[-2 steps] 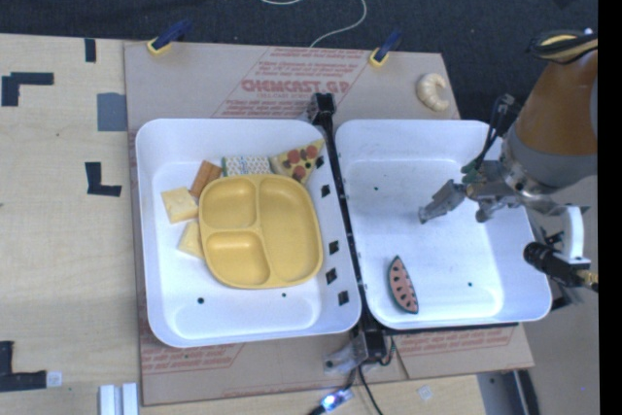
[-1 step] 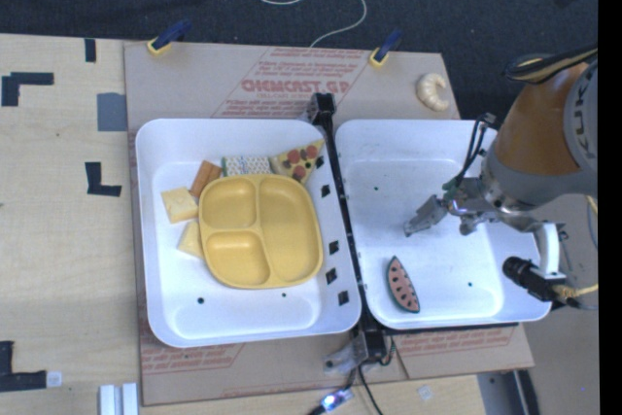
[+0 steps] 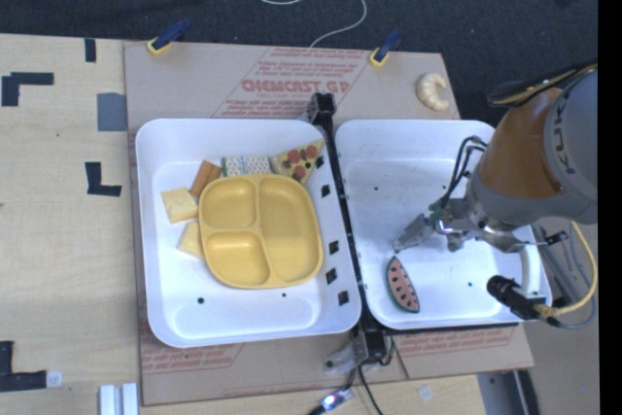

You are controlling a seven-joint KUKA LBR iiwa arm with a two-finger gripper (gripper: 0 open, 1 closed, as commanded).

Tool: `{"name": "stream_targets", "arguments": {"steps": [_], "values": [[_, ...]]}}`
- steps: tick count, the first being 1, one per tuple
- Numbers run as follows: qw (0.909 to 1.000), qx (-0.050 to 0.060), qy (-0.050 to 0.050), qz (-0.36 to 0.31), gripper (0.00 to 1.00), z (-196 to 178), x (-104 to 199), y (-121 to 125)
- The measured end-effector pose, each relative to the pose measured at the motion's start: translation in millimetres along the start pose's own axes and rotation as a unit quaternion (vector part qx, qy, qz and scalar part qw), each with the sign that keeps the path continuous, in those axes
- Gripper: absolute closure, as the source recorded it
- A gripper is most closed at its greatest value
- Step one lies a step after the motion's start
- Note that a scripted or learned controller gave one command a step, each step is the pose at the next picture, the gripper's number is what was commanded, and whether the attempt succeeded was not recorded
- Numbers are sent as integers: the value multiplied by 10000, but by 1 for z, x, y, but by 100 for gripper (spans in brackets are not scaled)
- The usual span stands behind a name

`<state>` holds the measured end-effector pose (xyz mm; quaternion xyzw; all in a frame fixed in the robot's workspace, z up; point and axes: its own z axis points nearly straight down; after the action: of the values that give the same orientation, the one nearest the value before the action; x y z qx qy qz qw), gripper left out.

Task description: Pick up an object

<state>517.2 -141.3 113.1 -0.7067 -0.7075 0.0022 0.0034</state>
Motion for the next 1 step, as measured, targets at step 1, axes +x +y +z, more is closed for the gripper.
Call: {"name": "stream_targets", "arguments": {"steps": [1], "values": [[10000,-27,-10,-3,0,30,1,0]]}}
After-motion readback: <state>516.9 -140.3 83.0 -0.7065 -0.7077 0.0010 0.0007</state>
